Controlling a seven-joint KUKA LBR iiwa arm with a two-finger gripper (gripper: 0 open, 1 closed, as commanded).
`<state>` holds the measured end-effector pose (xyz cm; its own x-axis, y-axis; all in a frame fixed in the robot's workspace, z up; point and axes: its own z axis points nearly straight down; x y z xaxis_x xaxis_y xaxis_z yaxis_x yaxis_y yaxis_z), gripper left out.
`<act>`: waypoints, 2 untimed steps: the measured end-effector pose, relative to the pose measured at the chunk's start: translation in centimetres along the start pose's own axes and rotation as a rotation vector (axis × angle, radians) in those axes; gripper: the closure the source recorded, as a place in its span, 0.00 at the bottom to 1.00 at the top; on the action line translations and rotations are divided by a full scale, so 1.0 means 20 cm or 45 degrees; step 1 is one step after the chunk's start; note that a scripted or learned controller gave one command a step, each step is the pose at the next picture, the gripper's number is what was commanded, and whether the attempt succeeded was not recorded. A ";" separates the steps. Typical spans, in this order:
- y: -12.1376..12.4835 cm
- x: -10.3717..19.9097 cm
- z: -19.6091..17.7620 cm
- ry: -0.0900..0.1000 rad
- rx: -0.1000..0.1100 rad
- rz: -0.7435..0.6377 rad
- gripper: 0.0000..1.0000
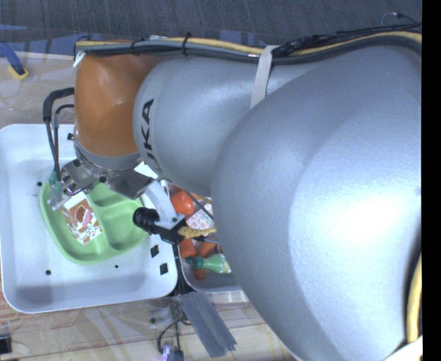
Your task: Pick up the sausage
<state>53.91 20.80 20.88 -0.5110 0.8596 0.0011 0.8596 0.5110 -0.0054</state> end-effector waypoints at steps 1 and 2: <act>-0.20 0.07 -0.05 0.001 0.004 0.719 1.00; 0.03 0.04 -0.10 0.000 0.000 0.743 1.00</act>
